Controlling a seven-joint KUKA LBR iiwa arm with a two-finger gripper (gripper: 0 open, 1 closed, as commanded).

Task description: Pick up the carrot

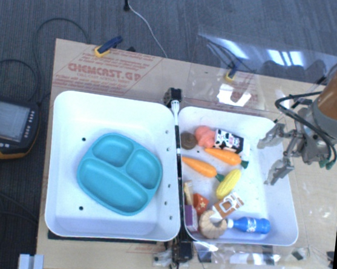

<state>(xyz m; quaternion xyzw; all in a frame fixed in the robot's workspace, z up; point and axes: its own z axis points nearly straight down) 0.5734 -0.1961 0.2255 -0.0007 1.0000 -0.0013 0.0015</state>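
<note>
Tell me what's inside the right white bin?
The right bin holds two carrots, corn, a blue bottle and more toy food. Whatever lies beneath them is hidden.

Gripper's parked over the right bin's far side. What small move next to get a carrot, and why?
Probably shift the gripper left toward the upper carrot. It hangs open near the right bin's right wall with nothing between its fingers, while that carrot lies apart to its left, beside the corn.
</note>
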